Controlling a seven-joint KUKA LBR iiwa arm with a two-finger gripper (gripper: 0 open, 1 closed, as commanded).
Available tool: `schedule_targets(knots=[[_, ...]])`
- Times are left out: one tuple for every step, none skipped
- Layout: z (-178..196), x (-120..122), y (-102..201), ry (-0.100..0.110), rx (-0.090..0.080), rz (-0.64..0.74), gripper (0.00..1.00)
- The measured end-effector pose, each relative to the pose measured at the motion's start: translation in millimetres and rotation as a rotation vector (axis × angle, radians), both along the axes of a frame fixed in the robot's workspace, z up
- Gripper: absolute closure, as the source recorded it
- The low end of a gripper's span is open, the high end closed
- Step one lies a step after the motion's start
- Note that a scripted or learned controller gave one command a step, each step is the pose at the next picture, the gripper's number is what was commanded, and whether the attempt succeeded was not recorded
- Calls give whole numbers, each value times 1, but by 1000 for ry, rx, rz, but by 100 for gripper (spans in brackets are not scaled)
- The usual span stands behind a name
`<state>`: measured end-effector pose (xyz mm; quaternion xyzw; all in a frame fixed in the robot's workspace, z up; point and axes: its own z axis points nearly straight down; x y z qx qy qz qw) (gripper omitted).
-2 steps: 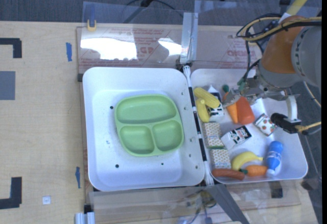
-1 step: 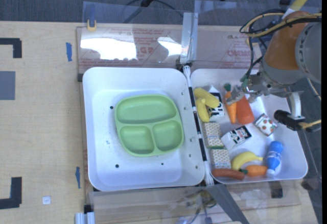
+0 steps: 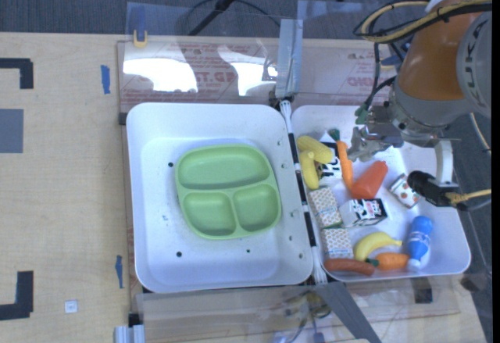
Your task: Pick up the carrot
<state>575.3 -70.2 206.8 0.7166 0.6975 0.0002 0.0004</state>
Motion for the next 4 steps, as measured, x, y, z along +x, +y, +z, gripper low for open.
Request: schedule_targets(knots=[[-15,-3,-46,3,0,-15,100],[-15,-2,-46,3,1,-15,0],[-86,37,-31,-8,0,-154,0],[-97,27,-26,-56,0,-107,0]])
